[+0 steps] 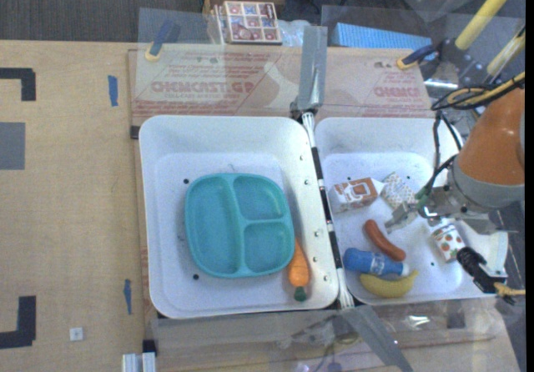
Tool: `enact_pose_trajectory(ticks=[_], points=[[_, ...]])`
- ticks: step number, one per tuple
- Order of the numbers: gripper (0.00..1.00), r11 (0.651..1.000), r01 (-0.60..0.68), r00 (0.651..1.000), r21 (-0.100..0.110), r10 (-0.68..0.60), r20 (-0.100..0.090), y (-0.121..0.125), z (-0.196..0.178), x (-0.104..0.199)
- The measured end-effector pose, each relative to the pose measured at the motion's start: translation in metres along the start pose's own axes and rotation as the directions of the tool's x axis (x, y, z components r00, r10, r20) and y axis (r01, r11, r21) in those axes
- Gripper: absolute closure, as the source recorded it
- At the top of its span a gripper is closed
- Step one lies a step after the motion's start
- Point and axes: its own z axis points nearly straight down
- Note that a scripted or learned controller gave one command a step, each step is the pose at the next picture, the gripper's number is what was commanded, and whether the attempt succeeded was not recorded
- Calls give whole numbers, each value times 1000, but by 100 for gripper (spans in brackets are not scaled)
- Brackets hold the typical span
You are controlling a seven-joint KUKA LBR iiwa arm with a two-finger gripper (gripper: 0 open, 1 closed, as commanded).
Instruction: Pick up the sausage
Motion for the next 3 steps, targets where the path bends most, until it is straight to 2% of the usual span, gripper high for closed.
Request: enact_pose_trajectory(ticks=[1,2,3], points=[[0,998,69,998,-3,-69,2,36,-42,-20],[0,995,94,996,-22,-93,15,42,8,50],[0,987,161,987,-16,-161,8,-5,13,59]])
